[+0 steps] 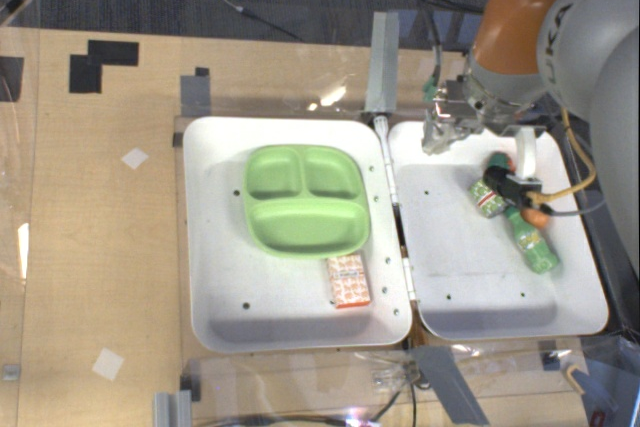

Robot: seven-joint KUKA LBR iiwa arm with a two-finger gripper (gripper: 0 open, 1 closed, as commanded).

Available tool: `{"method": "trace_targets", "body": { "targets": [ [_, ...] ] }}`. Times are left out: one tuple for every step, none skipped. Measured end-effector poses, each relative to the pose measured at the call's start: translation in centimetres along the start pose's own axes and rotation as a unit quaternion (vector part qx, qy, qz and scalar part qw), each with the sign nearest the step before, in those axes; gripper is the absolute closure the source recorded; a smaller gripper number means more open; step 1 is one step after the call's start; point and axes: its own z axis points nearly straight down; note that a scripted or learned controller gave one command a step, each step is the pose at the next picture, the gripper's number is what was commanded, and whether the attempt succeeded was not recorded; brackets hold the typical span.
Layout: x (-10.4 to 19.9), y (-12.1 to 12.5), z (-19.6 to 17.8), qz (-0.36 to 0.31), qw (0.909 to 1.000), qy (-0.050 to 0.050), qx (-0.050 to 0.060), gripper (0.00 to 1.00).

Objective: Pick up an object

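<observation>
Arm: grey with an orange band, reaching in from the right over the far side of the right bin.
Gripper: above the far left corner of the right bin, close to the divider between the two bins.
Jaws: I cannot tell whether they are apart or together; nothing shows between them.
Green bottle: lying on its side near the right wall of the right bin, well apart from the gripper.
Small can: green and white, just beside the bottle's upper end.
Orange piece: small, touching the bottle's neck end; what it is I cannot tell.
Left bin: holds a green plate and a box.
Green plate: three compartments, lying flat in the middle.
Box: small, red and white, flat, just beside the plate's near right corner.
Desk: pale wood, carrying both bins side by side.
</observation>
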Motion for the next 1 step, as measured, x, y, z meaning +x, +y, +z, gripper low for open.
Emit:
{"method": "trace_targets", "body": {
  "targets": [
    [11.56,2.97,2.42,0.000,1.0000,0.000,0.001,1.00]
  ]
}}
